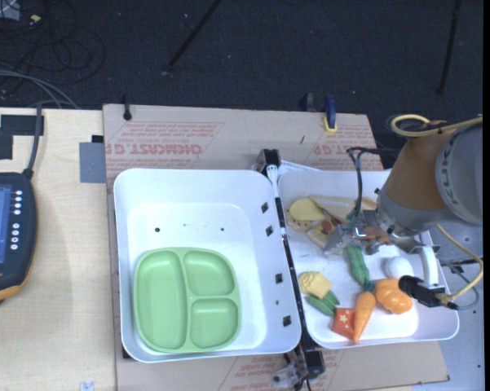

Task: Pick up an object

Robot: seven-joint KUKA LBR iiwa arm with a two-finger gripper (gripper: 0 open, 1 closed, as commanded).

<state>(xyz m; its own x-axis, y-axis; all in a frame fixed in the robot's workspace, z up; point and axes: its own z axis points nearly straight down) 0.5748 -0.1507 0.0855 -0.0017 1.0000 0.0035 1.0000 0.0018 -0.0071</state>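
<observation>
Cardboard-backed bench with two white bins: the left bin holds a green tray. Gripper (finger state indeterminate) hangs low over toy food in the right bin, apparently positioned to grasp.

A cardboard-topped bench bears two white bins, left and right, touching side by side.
</observation>
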